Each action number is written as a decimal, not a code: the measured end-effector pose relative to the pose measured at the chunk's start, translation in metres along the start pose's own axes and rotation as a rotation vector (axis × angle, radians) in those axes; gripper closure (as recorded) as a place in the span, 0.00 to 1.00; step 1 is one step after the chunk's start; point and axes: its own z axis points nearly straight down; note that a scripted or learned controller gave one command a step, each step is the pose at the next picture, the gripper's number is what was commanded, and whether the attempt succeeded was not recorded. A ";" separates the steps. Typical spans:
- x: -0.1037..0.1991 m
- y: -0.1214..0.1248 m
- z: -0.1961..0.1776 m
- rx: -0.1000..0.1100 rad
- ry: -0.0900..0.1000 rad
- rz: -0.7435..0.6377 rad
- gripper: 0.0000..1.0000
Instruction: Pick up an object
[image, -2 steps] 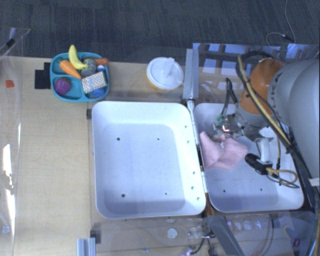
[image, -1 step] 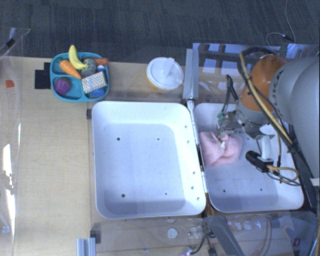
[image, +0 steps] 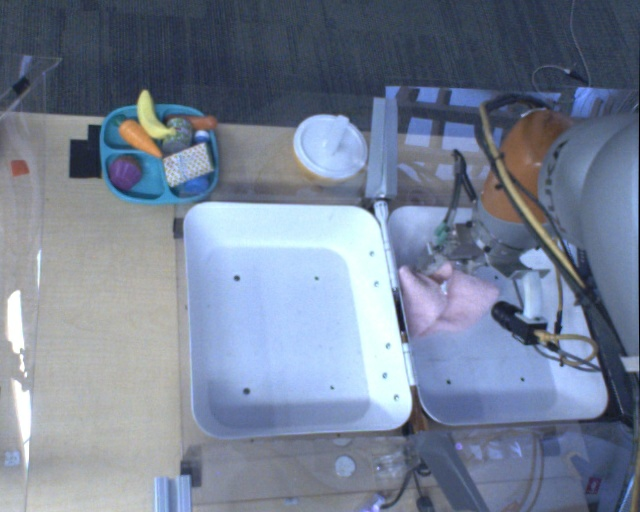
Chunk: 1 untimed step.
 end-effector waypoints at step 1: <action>-0.005 0.011 0.012 0.007 -0.001 -0.078 0.00</action>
